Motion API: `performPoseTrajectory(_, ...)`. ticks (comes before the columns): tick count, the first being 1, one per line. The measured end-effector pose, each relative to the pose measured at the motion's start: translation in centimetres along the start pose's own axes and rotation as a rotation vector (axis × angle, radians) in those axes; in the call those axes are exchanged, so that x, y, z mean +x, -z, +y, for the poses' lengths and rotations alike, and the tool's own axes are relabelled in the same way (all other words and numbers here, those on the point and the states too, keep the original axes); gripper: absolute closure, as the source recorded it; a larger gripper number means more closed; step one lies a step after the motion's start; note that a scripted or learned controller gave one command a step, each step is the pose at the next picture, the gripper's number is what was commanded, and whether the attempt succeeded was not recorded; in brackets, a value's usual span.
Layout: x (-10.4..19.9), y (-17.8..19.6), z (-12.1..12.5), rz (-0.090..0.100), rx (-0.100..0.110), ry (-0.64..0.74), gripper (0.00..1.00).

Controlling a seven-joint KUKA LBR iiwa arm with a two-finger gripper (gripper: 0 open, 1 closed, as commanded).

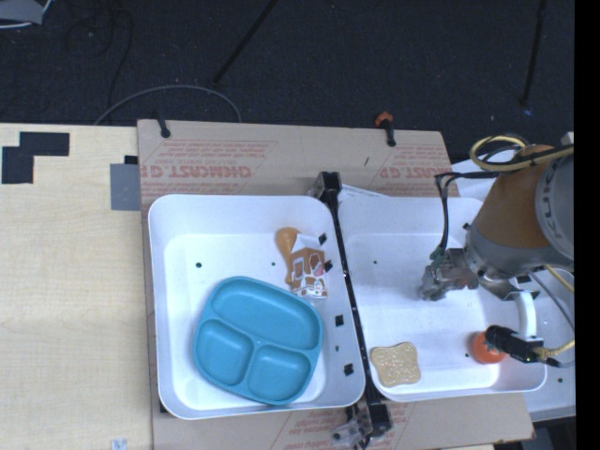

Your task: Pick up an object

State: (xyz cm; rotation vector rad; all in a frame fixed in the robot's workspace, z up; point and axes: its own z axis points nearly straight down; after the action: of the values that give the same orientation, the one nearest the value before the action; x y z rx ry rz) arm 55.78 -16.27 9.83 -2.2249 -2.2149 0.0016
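1. End effector (439, 282) low inside the right bin (394, 228), near its centre; cannot tell its state.
2. Cracker (396, 364) at 7 o'clock from it, by the bin's front rim.
3. Orange ball (484, 347) at 5 o'clock.
4. Left bin (173, 228): blue divided plate (258, 340), with a brown toy (300, 261) at its 1 o'clock.

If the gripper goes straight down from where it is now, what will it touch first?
Most likely the bare white floor of the right bin. The gripper hangs over an open patch; the toast-shaped piece and the orange object lie nearer the front wall, off that line. Depth is hard to judge.
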Motion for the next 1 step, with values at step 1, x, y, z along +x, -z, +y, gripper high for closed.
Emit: performPoseTrajectory(1, -0.08, 4.2, -0.01, -0.001, -0.003, 0.002, 1.0)
